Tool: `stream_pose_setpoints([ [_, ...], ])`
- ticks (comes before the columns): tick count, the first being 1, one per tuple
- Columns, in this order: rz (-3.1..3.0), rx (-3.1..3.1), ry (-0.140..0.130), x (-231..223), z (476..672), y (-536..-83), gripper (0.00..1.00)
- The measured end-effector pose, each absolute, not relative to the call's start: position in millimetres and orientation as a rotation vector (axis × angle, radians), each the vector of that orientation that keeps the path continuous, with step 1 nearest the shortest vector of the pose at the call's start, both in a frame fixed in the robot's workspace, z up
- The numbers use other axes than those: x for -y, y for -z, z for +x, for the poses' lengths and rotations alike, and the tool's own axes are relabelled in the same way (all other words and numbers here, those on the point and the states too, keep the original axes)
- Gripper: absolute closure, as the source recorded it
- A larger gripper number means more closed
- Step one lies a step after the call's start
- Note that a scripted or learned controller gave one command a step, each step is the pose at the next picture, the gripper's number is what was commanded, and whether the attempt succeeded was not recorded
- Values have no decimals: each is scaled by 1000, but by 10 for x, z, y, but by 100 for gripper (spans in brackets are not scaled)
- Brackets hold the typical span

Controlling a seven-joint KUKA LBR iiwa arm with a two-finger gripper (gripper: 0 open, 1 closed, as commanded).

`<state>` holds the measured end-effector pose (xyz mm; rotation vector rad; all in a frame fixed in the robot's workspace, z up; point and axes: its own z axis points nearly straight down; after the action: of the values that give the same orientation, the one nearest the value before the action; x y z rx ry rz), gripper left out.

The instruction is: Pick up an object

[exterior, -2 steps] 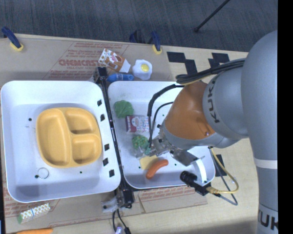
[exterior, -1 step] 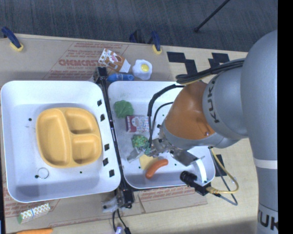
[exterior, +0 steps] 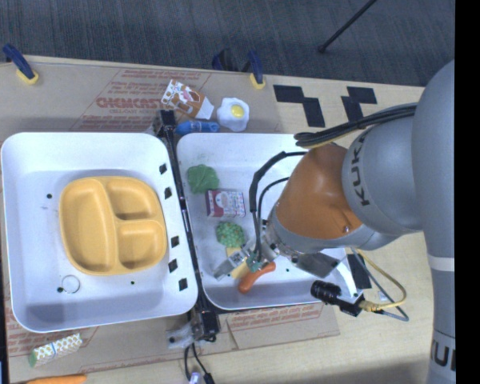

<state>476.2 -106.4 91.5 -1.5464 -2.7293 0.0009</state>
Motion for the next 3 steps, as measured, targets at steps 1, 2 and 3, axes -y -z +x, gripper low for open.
stream_pose_setpoints([
  [1, -1547, 2729, -1, 1065, 4762, -916, 0],
  [2, -1547, 2729, -1, 1065, 4762, -916, 0],
  [3, -1851, 2537, -1, 977, 4764, -915, 0],
])
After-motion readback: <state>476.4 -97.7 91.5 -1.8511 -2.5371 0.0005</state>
